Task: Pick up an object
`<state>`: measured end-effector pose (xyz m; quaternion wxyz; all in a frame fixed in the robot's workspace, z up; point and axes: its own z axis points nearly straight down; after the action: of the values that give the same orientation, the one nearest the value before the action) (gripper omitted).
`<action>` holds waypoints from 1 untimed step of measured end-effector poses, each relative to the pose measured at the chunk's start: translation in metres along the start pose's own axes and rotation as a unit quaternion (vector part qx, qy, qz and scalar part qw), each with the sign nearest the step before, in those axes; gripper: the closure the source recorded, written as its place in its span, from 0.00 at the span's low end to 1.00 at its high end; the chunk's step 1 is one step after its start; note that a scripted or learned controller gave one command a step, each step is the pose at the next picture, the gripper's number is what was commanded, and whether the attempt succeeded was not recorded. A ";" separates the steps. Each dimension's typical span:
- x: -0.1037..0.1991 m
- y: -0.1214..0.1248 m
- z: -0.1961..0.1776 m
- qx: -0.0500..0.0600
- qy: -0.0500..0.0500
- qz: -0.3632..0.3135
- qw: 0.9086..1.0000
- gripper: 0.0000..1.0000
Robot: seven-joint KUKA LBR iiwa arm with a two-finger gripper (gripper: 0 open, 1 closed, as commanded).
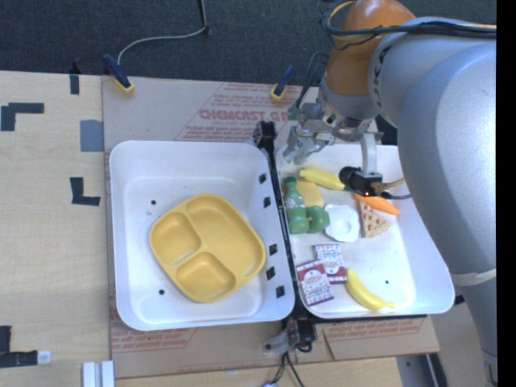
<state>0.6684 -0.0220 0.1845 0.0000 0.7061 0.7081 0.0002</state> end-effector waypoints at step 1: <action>-0.001 0.000 0.000 0.001 -0.001 0.001 1.000 0.00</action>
<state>0.6681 -0.0229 0.1841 0.0001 0.7065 0.7077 -0.0008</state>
